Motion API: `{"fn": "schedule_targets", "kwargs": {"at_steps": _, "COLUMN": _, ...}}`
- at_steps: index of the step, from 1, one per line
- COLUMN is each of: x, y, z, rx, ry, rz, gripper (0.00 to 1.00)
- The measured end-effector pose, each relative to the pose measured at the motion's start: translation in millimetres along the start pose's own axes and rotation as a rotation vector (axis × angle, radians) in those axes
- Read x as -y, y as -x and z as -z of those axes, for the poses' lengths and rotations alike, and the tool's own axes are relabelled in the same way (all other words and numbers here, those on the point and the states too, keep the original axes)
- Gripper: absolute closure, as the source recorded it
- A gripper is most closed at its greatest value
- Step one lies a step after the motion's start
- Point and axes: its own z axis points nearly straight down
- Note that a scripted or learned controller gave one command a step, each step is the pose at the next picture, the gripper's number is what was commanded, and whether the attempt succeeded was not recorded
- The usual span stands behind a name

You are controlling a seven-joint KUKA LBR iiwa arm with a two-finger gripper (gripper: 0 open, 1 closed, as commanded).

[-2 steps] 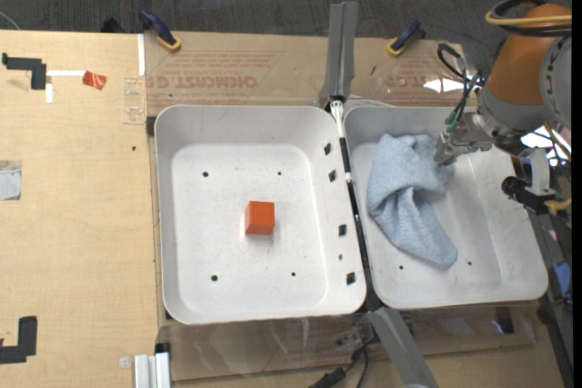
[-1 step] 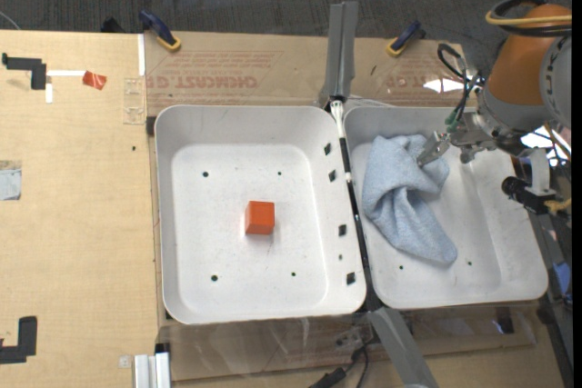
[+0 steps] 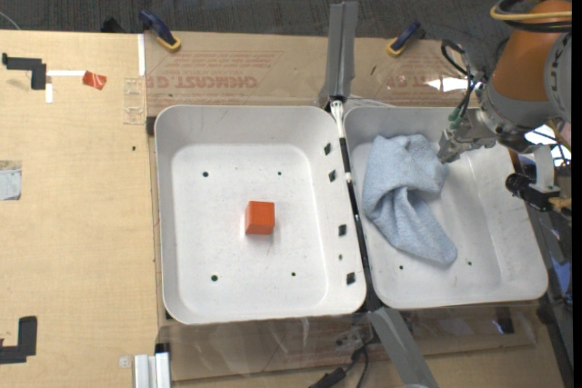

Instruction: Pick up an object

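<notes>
Down at the end of the arm, the gripper (image 3: 448,150) sits low in the right bin (image 3: 509,277), right at the top right edge of the blue cloth (image 3: 409,200). It is small and dark from here, so I cannot tell how it is set or if it has any cloth in it.

That cloth is a soft, rumpled heap. It lies in the left half of the right bin, with one fold bunched up near the gripper and a long flap running down toward the front. I think the bunched part is a good spot to grab, since it sticks up, and that may be why the gripper is there.

Behind the gripper, the grey arm (image 3: 532,59) with its orange band leans in from the right, over the far corner of the bin.

Next door is the left bin (image 3: 182,223). 1 red block (image 3: 260,218) sits alone near its middle, well away from all 4 walls, so it has lots of room around it.

Between the 2 bins runs a dark divider (image 3: 347,195). The cloth lies near it on that side. To the right and front of the cloth the bin floor is bare, so the arm has space to lift and move there.
</notes>
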Motion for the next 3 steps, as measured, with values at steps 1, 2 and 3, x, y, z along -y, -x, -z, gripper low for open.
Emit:
{"fn": "schedule_targets", "kwargs": {"at_steps": 1, "x": -23, "y": 19, "z": -21, "rx": -0.001, "ry": -0.003, "rz": 0.109, "gripper": 1.0}}
{"fn": "schedule_targets", "kwargs": {"at_steps": 2, "x": -26, "y": 10, "z": -21, "rx": -0.002, "ry": -0.003, "rz": 0.108, "gripper": 1.0}}
{"fn": "schedule_targets", "kwargs": {"at_steps": 3, "x": -27, "y": 4, "z": 1, "rx": -0.002, "ry": -0.002, "rz": 0.064, "gripper": 1.0}}
